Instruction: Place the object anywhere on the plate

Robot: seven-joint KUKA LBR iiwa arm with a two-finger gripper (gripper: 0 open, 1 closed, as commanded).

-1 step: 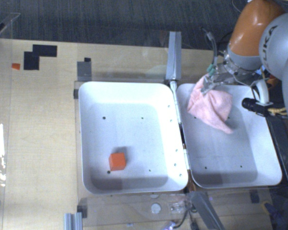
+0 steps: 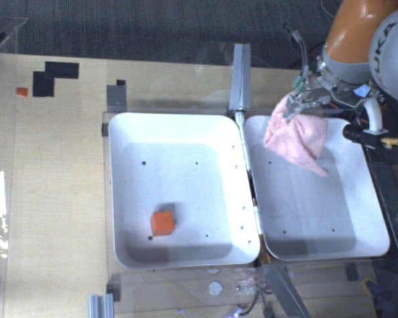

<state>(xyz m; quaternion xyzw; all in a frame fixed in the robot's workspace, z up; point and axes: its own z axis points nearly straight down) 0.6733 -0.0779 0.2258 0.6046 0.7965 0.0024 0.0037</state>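
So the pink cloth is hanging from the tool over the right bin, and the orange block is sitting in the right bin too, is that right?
Not quite. The camera view shows the orange block in the left bin, not the right one. The rest holds: the pink cloth hangs from the tool over the right bin.

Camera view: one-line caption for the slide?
Gripper lifts a pink cloth over the right bin; an orange block sits in the left bin.

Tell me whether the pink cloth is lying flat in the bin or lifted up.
Lifted. The pink cloth hangs bunched from the tool, its top pinched there and its lower corner drooping over the right bin.
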